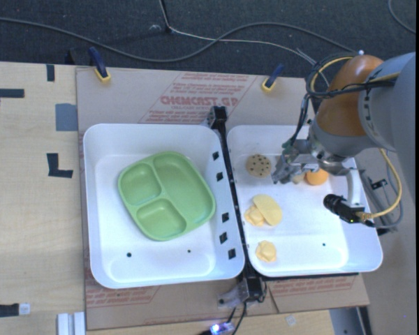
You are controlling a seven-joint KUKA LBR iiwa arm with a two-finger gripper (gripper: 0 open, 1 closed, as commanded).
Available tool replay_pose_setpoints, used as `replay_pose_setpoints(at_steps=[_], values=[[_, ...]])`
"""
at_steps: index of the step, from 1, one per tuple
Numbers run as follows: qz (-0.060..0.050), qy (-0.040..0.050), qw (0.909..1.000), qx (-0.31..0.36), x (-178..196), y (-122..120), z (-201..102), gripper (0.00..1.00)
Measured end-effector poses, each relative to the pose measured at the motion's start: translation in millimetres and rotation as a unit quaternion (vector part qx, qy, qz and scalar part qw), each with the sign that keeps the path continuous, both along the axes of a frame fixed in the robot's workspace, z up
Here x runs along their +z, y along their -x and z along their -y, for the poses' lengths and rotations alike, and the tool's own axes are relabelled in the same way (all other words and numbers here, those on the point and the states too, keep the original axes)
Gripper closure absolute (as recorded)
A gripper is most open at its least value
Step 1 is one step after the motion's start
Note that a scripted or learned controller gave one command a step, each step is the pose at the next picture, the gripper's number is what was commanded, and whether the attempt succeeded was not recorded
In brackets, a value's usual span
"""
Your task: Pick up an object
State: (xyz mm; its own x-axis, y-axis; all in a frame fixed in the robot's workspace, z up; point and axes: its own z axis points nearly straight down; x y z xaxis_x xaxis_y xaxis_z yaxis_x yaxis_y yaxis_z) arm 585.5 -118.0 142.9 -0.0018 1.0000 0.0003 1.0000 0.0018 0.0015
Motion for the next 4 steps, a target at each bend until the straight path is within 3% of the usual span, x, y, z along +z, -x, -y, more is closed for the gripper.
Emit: replay_pose_setpoints(at_steps=[2, 4], values=[[0.0, 0.0001, 1.0, 0.0, 73.9, -4.9, -4.9, 1.0], [-0.001, 0.0, 1.0, 0.002, 78.7, 9.1, -111.8, 1.0]])
